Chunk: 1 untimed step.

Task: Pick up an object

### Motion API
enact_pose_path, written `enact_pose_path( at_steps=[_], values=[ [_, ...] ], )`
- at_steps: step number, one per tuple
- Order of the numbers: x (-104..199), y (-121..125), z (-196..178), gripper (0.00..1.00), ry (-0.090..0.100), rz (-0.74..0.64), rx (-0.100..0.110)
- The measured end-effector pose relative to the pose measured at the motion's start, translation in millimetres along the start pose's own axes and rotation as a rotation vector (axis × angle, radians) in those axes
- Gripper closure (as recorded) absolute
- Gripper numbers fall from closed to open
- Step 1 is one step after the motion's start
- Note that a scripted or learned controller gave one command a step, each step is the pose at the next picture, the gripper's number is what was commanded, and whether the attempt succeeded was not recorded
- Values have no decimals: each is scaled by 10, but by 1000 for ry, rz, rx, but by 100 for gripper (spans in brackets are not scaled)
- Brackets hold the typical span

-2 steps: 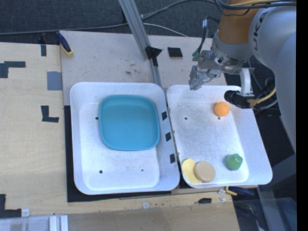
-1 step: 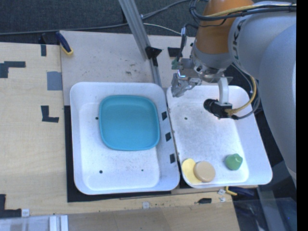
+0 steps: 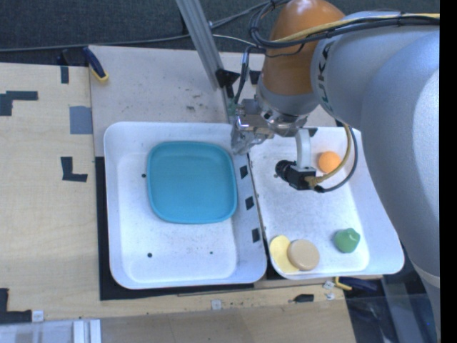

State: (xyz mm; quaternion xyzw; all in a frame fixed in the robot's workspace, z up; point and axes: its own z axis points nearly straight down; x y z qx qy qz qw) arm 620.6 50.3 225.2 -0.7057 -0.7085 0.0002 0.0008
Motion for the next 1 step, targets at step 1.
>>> enact_pose_path(
  at_steps=[1],
  values=[
    [466,-161,-107,100,0,0,-2]
  ],
)
